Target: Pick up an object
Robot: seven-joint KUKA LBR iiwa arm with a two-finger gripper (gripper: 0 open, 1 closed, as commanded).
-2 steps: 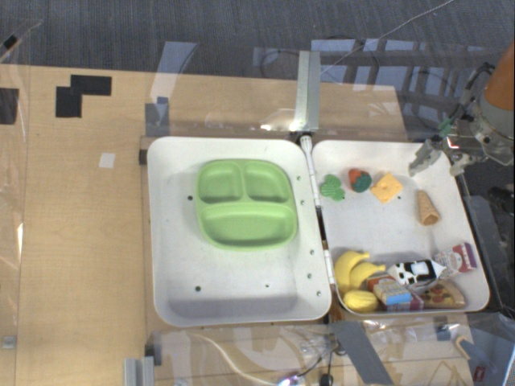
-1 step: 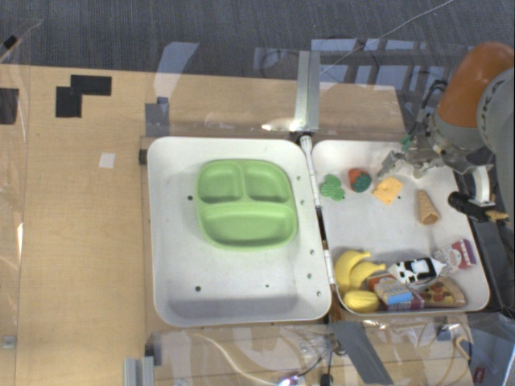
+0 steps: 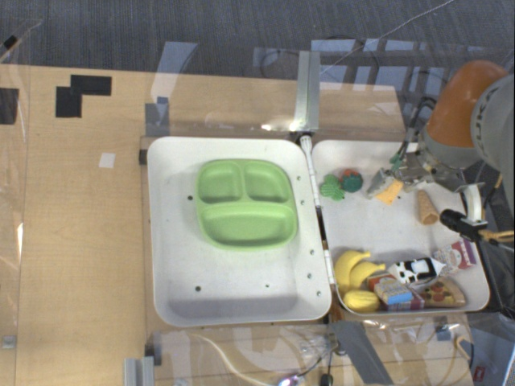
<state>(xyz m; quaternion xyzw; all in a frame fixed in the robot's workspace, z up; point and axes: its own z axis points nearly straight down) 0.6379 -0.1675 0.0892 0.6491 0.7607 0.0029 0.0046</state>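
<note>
Two white bins sit side by side on the worktop. The left bin holds a green divided plate near its centre. The arm enters from the right and reaches into the far part of the right bin. Its tool is low over the bin floor, touching or just above a small yellow piece; whether the tool is wide, narrow or holding the piece cannot be told. Left of the tool lie a green toy and a red-and-green toy, touching. A tan cone lies right of the tool. At the near edge are bananas, a black-and-white toy and small packets.
</note>
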